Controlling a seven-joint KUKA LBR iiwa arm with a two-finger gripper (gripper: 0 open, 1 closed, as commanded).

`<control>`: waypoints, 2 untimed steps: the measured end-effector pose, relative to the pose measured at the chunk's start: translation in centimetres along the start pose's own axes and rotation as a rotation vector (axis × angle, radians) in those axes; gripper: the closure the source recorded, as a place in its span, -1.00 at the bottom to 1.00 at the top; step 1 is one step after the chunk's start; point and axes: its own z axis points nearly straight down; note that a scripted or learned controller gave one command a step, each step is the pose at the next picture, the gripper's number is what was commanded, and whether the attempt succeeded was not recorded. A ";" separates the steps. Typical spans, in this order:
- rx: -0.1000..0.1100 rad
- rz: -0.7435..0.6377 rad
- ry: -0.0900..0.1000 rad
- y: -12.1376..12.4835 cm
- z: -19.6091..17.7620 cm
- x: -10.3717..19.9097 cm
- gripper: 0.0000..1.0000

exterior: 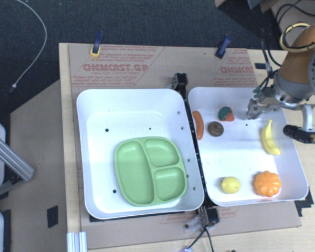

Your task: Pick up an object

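Observation:
The right bin holds several toy foods. A strawberry lies near its back, a brown round piece just in front of it. An orange carrot-like piece rests against the bin's left wall. A banana lies at the right side, a lemon and a small orange pumpkin toward the front. My gripper hangs low over the back right of this bin, between the strawberry and the banana, with nothing visibly held.
The left bin holds a green divided plate. Blue and yellow clamps sit at the board's back edge. A black clip joins the bins at the back. The arm's orange band rises at the right.

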 end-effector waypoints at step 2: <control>-0.007 0.002 -0.001 0.7 -11.0 0.1 1.00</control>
